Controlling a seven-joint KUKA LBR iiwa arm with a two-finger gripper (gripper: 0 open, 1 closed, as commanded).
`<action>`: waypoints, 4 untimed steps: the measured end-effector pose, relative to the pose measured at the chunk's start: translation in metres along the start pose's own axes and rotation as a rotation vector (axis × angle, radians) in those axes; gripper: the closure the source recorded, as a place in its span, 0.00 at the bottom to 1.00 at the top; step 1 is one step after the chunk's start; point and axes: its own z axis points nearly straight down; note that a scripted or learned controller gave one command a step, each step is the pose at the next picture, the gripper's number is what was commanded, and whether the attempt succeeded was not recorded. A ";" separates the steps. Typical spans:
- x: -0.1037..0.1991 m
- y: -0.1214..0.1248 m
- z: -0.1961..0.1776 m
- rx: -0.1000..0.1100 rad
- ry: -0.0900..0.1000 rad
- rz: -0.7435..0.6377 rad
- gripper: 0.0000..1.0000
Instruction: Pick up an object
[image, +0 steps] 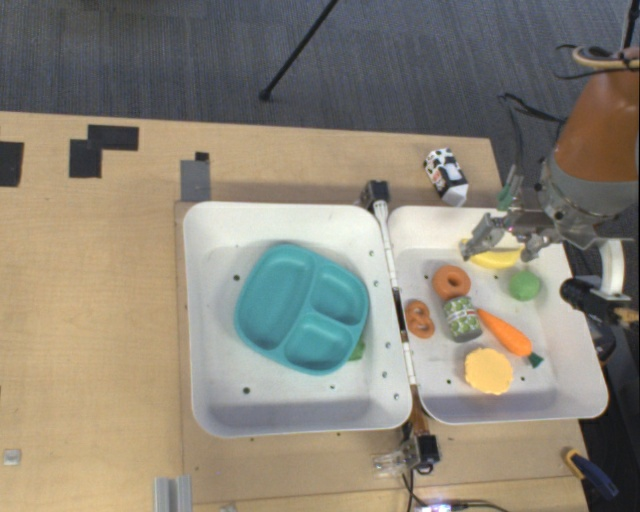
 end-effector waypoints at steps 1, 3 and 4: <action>-0.031 -0.019 0.112 0.004 0.001 0.031 0.00; -0.034 -0.089 0.167 -0.012 -0.008 -0.727 0.00; 0.006 -0.078 0.167 -0.008 -0.006 -0.490 0.00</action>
